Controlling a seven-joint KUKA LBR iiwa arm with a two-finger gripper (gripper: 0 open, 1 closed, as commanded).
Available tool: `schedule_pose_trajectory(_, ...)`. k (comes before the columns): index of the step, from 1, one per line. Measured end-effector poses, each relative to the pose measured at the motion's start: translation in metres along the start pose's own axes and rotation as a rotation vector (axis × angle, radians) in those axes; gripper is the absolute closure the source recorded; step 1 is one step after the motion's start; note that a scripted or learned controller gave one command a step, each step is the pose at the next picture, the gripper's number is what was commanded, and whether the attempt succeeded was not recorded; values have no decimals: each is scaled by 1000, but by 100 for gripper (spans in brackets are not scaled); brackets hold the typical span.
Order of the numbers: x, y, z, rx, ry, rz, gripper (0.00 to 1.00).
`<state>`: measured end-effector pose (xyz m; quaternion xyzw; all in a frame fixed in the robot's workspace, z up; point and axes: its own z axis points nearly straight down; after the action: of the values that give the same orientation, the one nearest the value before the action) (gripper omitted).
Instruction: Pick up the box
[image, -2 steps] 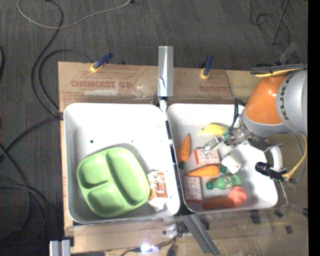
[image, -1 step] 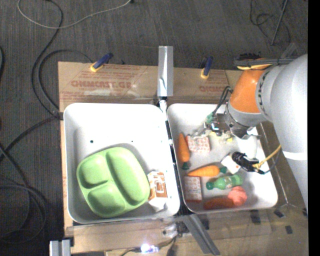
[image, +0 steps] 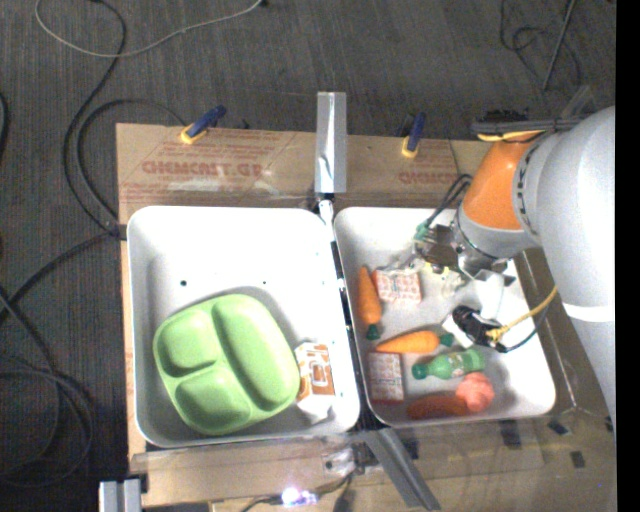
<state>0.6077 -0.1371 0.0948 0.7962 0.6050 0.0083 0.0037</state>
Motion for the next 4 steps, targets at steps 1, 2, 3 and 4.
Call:
schedule_pose_trajectory(1,-41,-22,-2,-10,-3,47,0)
schedule_pose_trajectory(2,-22,-35,0,-9,-9,196,0)
schedule_pose_trajectory(3,-28,-24,-62,18,-11,85,0)
schedule_pose_trajectory(4,-59,-54,-1,-2,-4,42,0)
